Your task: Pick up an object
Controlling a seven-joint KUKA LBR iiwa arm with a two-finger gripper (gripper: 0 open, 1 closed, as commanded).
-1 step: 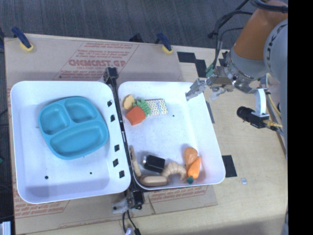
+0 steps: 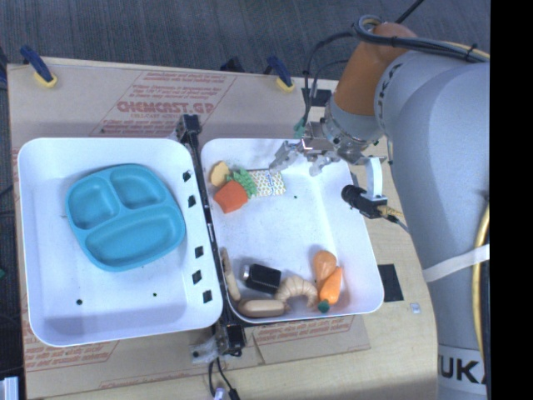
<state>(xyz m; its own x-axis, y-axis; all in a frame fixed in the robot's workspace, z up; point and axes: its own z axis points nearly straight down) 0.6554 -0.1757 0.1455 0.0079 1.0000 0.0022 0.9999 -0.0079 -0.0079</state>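
Here, the grey arm (image 2: 433, 140) enters from the right of the frame, its orange band (image 2: 366, 69) at the upper right, and its end effector (image 2: 300, 152) sits over the upper edge of the right bin (image 2: 358, 248). Whether it is spread or pressed together I cannot tell, since the metal parts blur into one another from this angle; nothing can be seen pinched in it. Just left of it, in the upper left part of that bin, lies a small patterned white card (image 2: 268, 182), touching a green leafy piece (image 2: 244, 179), with an orange block (image 2: 231, 197) just below and a yellowish piece (image 2: 219, 172) by the bin's left wall. Along the lower edge of the same bin lie a black box (image 2: 262, 277), a tan sausage (image 2: 262, 308), a pale curled piece (image 2: 297, 289), and a carrot (image 2: 331, 287) with another orange piece (image 2: 324, 263) just above it. The left bin (image 2: 42, 248) holds a blue divided plate (image 2: 125, 215), set toward its upper middle. Both bins rest on a brown cardboard sheet (image 2: 158, 98) on the bench, with blue clamps (image 2: 38, 66) at the sheet's upper edge.
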